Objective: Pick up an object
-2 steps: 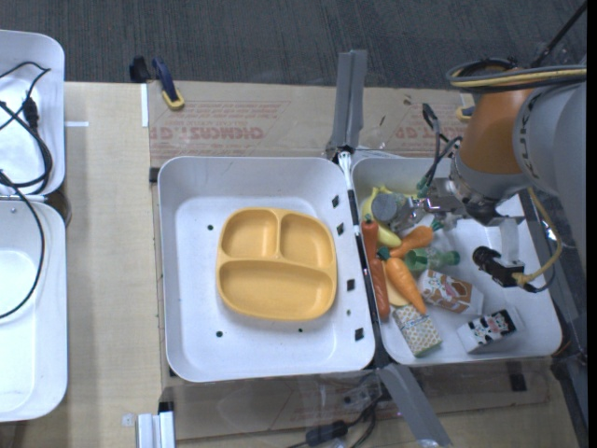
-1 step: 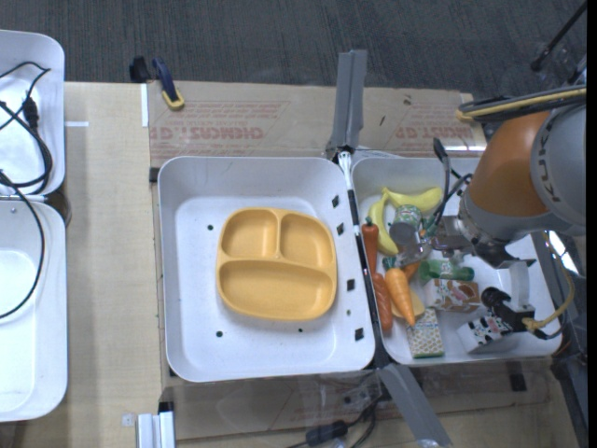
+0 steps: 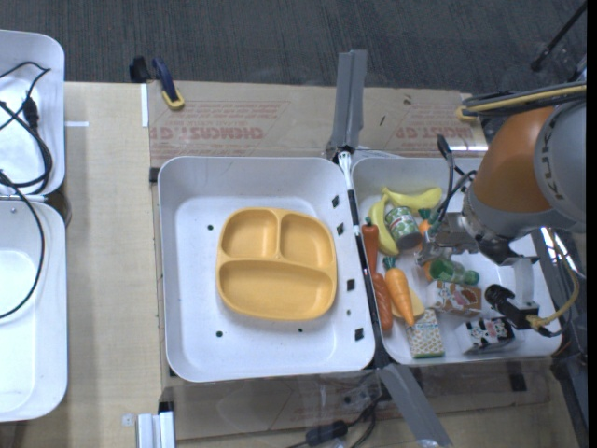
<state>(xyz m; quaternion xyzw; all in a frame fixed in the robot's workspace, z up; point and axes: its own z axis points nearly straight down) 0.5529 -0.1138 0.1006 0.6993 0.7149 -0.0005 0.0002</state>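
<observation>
The right bin (image 3: pixel 546 343) holds a pile of small items. A yellow banana (image 3: pixel 412 198) lies at its back, with a green-labelled can (image 3: pixel 401 224) against it. In front of these lie a carrot (image 3: pixel 401 293), a red sausage (image 3: pixel 371 246) and an orange one (image 3: pixel 382 308). A green bottle (image 3: pixel 450 272) rests in the middle of the bin. My gripper (image 3: pixel 435 239) hangs low over the bin, just right of the can and just above the green bottle. The grey and orange arm (image 3: pixel 522 171) covers the bin's back right part.
The left bin (image 3: pixel 187 250) holds a yellow divided plate (image 3: pixel 277 263). In the right bin's front part lie a speckled sponge (image 3: pixel 426 335), a printed packet (image 3: pixel 457 299) and a black-and-white toy (image 3: pixel 491 330). A metal post (image 3: pixel 349 101) stands behind the bins.
</observation>
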